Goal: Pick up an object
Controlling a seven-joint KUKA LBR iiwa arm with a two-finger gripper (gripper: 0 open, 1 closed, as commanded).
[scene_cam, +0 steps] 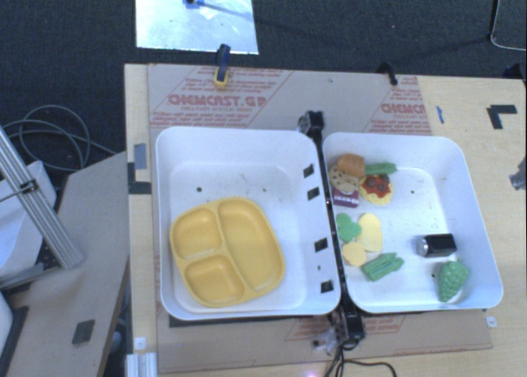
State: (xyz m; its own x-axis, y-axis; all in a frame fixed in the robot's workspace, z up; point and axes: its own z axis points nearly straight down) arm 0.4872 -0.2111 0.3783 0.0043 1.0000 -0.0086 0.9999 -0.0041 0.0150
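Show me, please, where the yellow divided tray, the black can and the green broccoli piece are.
yellow divided tray point(226, 249): camera view, on the ridge where its compartments meet.
black can point(436, 244): camera view, on its dark side.
green broccoli piece point(451, 278): camera view, on its bumpy head.

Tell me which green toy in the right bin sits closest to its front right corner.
The bumpy green broccoli-like piece, right of the green bean bundle and below the black can.
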